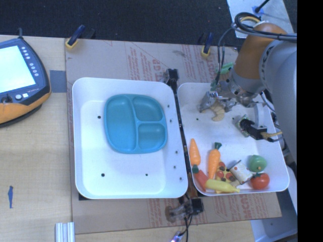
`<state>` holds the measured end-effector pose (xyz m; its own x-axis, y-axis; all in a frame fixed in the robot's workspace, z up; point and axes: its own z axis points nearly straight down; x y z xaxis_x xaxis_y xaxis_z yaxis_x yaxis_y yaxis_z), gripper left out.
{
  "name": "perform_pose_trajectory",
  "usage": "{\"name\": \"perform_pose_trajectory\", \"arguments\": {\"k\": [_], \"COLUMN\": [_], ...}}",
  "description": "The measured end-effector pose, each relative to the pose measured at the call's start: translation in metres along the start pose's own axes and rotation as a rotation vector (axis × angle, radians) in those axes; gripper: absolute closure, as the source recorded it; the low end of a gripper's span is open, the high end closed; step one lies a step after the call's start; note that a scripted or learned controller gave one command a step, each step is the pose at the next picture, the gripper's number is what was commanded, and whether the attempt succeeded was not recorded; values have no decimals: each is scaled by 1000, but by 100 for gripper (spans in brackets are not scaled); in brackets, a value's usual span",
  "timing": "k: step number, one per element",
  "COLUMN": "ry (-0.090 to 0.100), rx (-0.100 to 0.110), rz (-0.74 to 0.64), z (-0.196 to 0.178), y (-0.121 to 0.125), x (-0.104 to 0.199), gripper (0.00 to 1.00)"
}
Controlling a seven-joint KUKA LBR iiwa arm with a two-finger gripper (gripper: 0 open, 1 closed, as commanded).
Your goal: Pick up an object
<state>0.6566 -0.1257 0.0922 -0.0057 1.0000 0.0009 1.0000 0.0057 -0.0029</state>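
tool [216, 104] in right bin [282, 185], far end | tan object [219, 114] touching fingertips, below | grip state: cannot tell

Two white bins [81, 135] sit on brown cardboard [151, 59] printed with faint red lettering, over a pale wood table [30, 160]. The left bin holds a turquoise divided plate [135, 123]. In the right bin [202, 135] lie two orange carrots [214, 163] with green tops, a yellow banana [222, 186], a red tomato [260, 181], a green apple [257, 163] and a tan piece [218, 114] near the grey metal gripper [214, 102]. The arm [275, 59] is grey with an orange band [252, 52]. A pendant [20, 82] at the far left has a white screen, dark grey frame and orange body. Blue-and-yellow clamps [74, 38] grip the cardboard's back edge.
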Motion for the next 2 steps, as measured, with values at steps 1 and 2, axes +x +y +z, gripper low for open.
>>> {"name": "perform_pose_trajectory", "arguments": {"k": [1, 2], "ry": [1, 0], "rx": [7, -2], "rz": [-3, 1], "z": [-10, -101], "y": [-1, -34], "x": [-1, 37], "gripper": [100, 100]}}
